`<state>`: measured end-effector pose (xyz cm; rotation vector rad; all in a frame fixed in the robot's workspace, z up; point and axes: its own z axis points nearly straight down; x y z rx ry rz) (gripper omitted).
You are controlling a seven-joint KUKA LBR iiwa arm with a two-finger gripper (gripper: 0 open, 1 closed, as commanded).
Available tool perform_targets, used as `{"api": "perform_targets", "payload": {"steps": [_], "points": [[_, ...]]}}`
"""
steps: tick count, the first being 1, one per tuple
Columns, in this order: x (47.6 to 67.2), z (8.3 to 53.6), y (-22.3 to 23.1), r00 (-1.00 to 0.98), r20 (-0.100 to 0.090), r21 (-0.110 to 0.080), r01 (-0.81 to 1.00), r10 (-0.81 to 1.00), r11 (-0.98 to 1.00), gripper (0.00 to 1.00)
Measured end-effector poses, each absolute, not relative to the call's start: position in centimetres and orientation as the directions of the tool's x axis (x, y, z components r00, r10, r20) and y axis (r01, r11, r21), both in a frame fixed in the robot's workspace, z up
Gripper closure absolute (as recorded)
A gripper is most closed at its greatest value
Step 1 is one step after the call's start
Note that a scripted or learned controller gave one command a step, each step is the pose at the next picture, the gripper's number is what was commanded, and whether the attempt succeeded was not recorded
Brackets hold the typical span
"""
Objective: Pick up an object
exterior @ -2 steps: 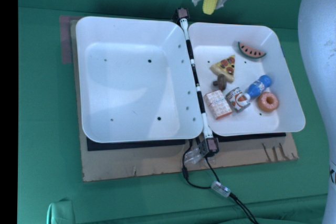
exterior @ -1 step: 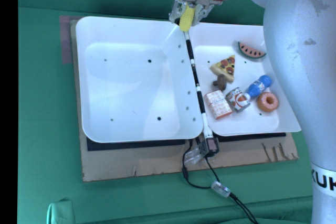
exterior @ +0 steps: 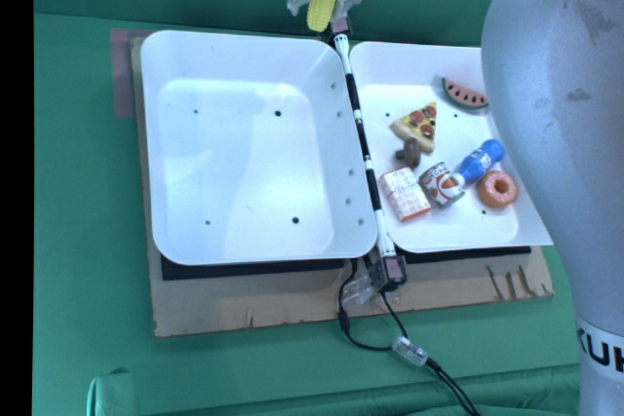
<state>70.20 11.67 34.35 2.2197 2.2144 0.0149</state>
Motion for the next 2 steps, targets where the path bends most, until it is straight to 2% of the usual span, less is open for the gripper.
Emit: {"api": "perform_targets", "payload": {"steps": [1, 2], "points": [[70.1, 29.6, 15.0, 0.003, -0.002, 0.002, 1.0, 1.0, -0.003, 1.0], [70.2, 35.3, 16.4, 0.003, 0.003, 0.011, 1.0, 1.0, -0.003, 1.0]]}}
